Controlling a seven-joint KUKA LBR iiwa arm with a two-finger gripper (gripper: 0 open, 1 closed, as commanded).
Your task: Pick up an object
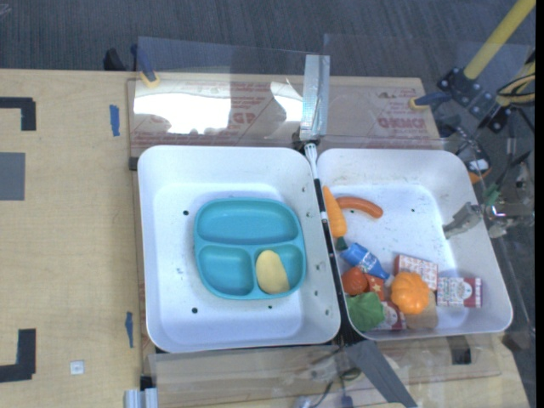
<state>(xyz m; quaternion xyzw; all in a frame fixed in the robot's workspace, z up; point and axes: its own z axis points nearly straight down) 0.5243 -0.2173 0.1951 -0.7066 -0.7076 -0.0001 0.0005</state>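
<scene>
— Saw two white bins (161, 253) side by side on the bench (59, 253)?
— Yes. Found a blue tray (246, 228) in the left one, with a yellow potato (272, 272) in its lower right compartment.
— And the right bin?
— Held a heap: orange fruit (410, 291), small cartons (459, 291), sausage (360, 205).
— Pincer (466, 219)?
— Hung over the right bin's right edge; couldn't tell the grip.
</scene>
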